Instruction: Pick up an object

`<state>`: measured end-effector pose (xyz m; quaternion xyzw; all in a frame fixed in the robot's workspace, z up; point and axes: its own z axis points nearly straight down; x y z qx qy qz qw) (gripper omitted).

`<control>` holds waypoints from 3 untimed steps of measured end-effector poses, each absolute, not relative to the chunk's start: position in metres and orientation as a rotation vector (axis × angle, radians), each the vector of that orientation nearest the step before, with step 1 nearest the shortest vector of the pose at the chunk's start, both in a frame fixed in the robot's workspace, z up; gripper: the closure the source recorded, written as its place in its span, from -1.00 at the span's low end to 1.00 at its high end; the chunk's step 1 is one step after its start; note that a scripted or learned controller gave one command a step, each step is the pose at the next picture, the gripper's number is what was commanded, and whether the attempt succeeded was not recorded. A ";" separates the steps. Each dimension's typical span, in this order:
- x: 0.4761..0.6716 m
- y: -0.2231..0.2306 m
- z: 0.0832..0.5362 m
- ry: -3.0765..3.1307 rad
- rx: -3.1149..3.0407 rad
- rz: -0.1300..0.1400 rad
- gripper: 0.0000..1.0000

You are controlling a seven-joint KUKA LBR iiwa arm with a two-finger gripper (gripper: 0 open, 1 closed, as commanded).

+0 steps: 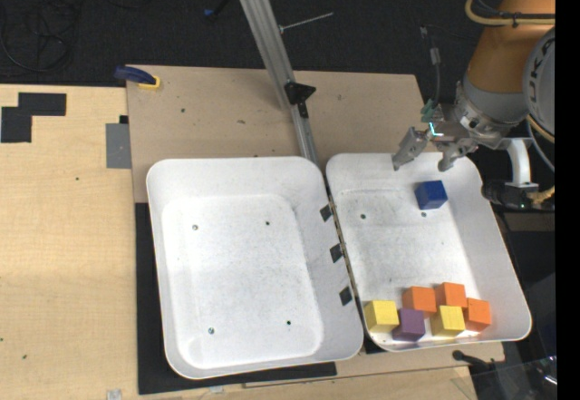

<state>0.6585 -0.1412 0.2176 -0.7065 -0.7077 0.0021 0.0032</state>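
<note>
- Fingers [433, 150]: spread apart, gripping nothing, poised over the far edge of the right bin [507, 273], apparently readied for a descent.
- Blue cube [431, 195]: alone on the right bin's floor, near the far end; just below the fingers, apart from them, the likeliest pick.
- Cluster of blocks at the right bin's near end: yellow cube [382, 313], purple cube [412, 324], orange blocks [420, 299], packed together, harder to grasp singly.
- Left bin [172, 180]: beside the right bin, on the table [63, 235].
</note>
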 end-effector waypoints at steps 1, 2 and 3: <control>0.660 -0.141 0.221 -2.225 -2.215 0.004 -1.00; 0.660 -0.135 0.175 -2.223 -2.212 0.006 -1.00; 0.664 -0.131 0.112 -2.224 -2.208 0.008 -1.00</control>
